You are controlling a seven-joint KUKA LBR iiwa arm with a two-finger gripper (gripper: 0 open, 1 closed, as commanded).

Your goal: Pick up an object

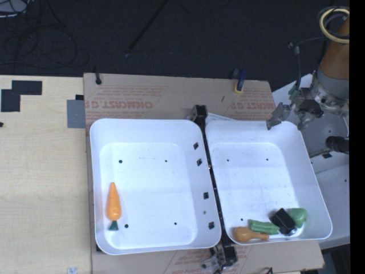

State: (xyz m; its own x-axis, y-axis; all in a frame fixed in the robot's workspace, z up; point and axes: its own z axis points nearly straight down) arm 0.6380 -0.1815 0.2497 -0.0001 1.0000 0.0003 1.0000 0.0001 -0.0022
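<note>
While the arm hangs at the upper right, above the far corner of the right bin (319, 187), its gripper (285, 114) is well apart from anything it could pick; whether the fingers stand wide or narrow I cannot tell, since the wrist hardware is small and cluttered at that slant, and nothing shows between them.

Candidates lie in two places: a carrot (113, 202) rests alone near the left wall of the left bin (142, 131), stalk end toward the near edge; in the near right corner of the right bin sits a cluster, namely an orange pear-shaped piece (248, 234), a green pod-like piece (263, 226), a black block (283, 221) and a green rounded piece (297, 215), the black block touching or overlapping the green ones.

The step in hand looks like the approach, with the pick not yet begun; to do it well, I would judge that the cluster is the nearer goal but the harder one, since its pieces crowd each other and press against the bin's wall and corner, leaving little room for fingers to drop on both sides; the orange piece at the cluster's left end has the most open floor beside it; the carrot, though farther, lies free, and a grasp across its narrow width at mid-body seems the safest; descend straight, close only once the fingers straddle the thing.
</note>
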